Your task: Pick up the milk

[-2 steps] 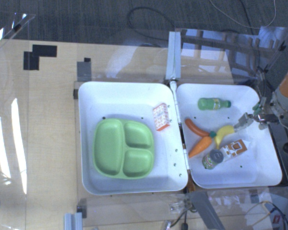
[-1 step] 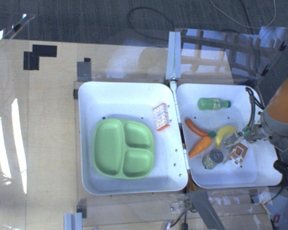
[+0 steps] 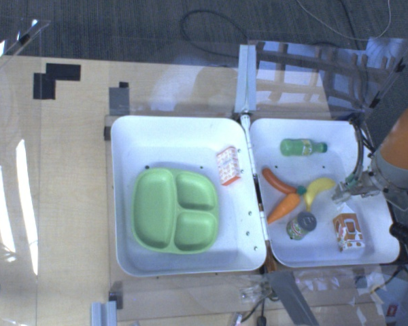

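The two white bins (image 3: 180,131) are looking like smooth, slightly glossy plastic. The green divided tray (image 3: 175,211) at lower left of centre is showing a matt plastic surface. The bench (image 3: 61,182) is appearing as pale wood with a clear, reflective sheet lying over its left part. The small cartons (image 3: 228,166) are reading as printed paperboard. The green bottle (image 3: 302,147) at upper right is gleaming like plastic, though the view is too coarse to be sure.
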`<state>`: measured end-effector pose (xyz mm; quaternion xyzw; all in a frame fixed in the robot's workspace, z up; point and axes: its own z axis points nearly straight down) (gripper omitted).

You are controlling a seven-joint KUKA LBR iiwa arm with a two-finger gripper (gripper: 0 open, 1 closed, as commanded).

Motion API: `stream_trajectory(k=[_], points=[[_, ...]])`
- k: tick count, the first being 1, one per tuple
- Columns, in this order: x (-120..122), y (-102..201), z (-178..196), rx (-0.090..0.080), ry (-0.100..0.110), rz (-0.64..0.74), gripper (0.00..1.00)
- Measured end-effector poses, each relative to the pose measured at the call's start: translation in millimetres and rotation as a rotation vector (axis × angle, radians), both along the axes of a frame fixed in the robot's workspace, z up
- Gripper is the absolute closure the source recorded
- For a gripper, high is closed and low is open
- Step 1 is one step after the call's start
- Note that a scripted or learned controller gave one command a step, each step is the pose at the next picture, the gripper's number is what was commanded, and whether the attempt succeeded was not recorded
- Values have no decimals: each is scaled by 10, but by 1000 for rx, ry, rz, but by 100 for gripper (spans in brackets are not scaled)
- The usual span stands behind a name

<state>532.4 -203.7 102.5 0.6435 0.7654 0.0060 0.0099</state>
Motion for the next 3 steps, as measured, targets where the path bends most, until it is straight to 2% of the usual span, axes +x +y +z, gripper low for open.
stream_trajectory(k=[1, 2, 3], points=[[-336, 11, -94, -6, -9, 121, 100], [656, 268, 397, 0, 14, 135, 100], [401, 8, 266, -1, 16, 132, 100]])
